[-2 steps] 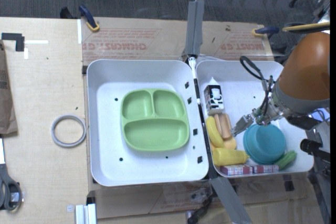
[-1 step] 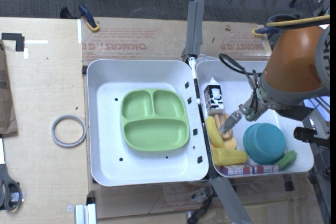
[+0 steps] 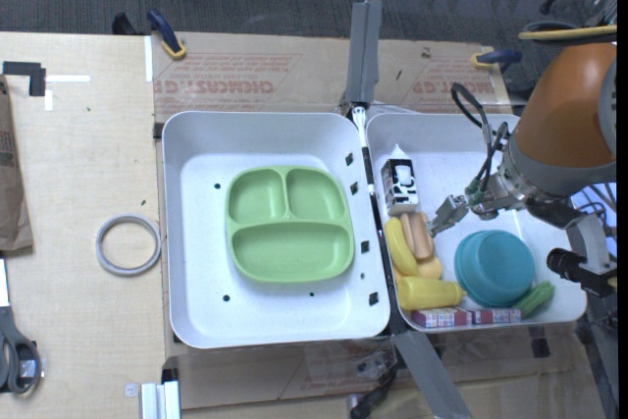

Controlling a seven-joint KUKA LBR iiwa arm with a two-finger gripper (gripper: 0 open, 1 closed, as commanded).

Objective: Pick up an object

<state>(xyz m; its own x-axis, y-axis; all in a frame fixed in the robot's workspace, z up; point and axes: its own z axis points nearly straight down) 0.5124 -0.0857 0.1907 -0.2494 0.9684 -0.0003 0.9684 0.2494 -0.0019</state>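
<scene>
Hot dog toy (image 3: 416, 236) lies just left of the blue bowl (image 3: 496, 266) in the right bin (image 3: 432, 137), end effector (image 3: 446, 214) hovering beside it, grip state indeterminate; crowded neighbours risk a deflected, failed grasp.

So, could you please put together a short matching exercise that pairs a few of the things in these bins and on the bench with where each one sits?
Things:
1. green divided plate
2. teal bowl
3. roll of tape
4. gripper

Places:
A. on the bench, left of both bins
B. in the left bin
C. over the right bin, above the banana
D. in the right bin, near its front right corner

Pairs: 1-B, 2-D, 3-A, 4-C
</scene>
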